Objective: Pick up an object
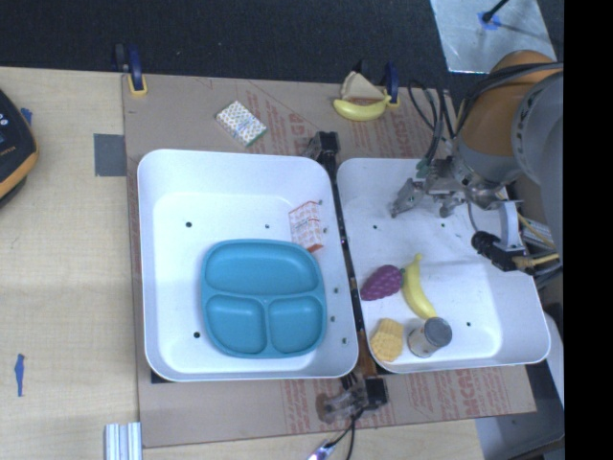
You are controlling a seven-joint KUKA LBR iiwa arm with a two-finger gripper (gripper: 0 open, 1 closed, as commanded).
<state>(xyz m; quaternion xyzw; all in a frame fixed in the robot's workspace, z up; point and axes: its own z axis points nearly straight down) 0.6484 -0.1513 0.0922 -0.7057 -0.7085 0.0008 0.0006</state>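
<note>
Two shallow white bins are sitting side by side on a brown cardboard sheet. The left bin [168, 185] is holding a smooth blue plastic tray [263, 296] with rounded corners, split into one long compartment above two smaller ones, lying flat toward the bin's near side. A small red-and-white printed packet [306, 224] is leaning against that bin's right wall, just above the tray's corner. The right bin [498, 300] is carrying the likely pick targets, clustered in its near left part: a bumpy purple bunch of grapes [381, 282] is lying just beside a curved yellow banana [418, 289], and below them a knobbly yellow corn piece [387, 339] is sitting next to a small cylindrical can [429, 335] with a dull grey lid, tipped on its side. The gripper [420, 199] is hanging over the far part of the right bin, well apart from that cluster, with its metal fingers spreading apart and nothing between them. Outside the bins, a second banana [359, 108] is resting at the cardboard's far edge with a pale wedge-shaped item touching it, and a small patterned square packet [240, 122] is lying on the cardboard beyond the left bin.
</note>
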